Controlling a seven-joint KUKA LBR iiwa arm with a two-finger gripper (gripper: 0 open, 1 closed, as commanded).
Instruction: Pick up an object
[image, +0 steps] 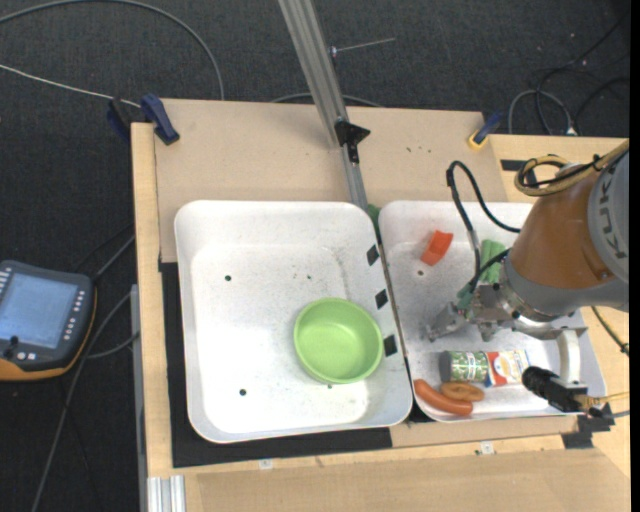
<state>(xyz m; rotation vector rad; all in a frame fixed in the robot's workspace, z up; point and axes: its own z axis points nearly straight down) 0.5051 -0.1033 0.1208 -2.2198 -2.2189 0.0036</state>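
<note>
My gripper (462, 316) hangs over the middle of the right bin (410, 225), and I see nothing held in it. An orange-red block (437, 246) lies toward the bin's far left, up and left of the gripper. A green object (490, 254) sits just behind the gripper, partly hidden by the arm. Near the front wall, just below the gripper, lies a small can with a green, white and red label (485, 366). A red sausage-shaped piece (440, 399) with an orange bit (463, 391) on it rests in the front left corner.
The left bin (215, 300) holds a light green bowl (338, 340) near its front right side. A metal pole (325, 85) slants in from the top toward the wall between the bins. The bulky orange wrist (565, 245) covers the right bin's right side.
</note>
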